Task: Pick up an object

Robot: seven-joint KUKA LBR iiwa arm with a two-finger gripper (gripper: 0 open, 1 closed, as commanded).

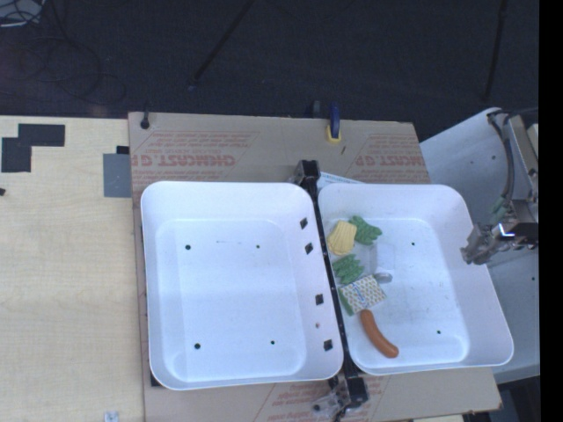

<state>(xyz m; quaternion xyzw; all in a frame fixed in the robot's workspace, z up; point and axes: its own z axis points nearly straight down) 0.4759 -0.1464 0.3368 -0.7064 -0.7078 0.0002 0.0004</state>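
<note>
The gripper (pixel 482 246), its state impossible to tell, is hovering at the frame's right edge; it should be descending squarely over the isolated orange sausage (pixel 379 334).

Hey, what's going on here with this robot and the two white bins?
A robot arm is set up to pick an object from the bins. Its gripper sits at the right edge of the right bin, apart from the objects. Those lie clustered along the right bin's left side: a yellow toy, a green piece, a green patterned piece, a checkered item and an orange sausage-shaped toy. The left bin sits beside it.
</note>
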